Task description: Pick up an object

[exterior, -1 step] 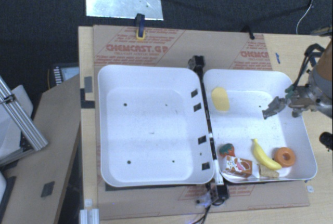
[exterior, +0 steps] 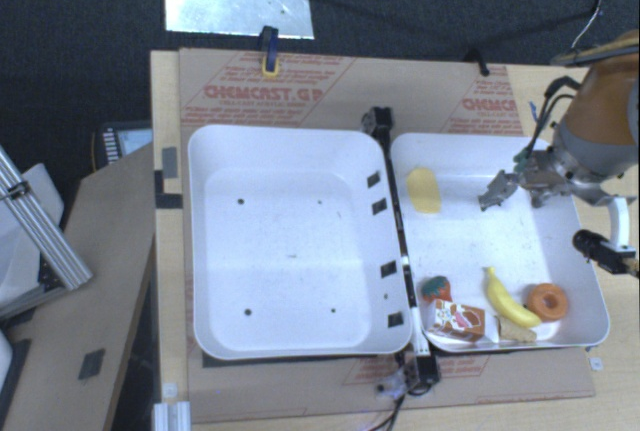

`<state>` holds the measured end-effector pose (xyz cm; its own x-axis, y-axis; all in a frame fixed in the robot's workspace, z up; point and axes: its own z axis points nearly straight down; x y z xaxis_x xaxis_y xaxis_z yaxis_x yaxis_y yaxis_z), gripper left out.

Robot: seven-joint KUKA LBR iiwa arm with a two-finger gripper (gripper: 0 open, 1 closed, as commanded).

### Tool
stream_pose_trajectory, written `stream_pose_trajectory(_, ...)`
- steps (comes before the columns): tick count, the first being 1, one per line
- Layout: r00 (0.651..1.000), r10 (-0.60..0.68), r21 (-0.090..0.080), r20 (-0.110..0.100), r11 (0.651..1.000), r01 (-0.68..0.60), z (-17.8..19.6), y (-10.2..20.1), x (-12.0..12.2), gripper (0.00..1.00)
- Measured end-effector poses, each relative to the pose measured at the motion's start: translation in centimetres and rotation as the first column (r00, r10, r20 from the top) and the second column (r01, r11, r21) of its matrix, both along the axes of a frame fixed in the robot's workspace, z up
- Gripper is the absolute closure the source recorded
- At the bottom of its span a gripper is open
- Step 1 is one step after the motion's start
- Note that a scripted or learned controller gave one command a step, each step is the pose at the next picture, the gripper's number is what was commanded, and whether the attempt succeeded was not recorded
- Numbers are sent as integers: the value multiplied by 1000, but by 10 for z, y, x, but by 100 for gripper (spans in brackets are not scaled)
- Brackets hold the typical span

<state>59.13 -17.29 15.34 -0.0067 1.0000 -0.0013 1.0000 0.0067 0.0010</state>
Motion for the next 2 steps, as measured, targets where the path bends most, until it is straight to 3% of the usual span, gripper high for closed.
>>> stream_pose_trajectory(1, 1000, 1, -1, 2, 1000, -1, -72, -4, 46, 0)
stream_pose_trajectory(2, 1000, 1, -1, 5, 1000, -1, -58, -5, 46, 100)
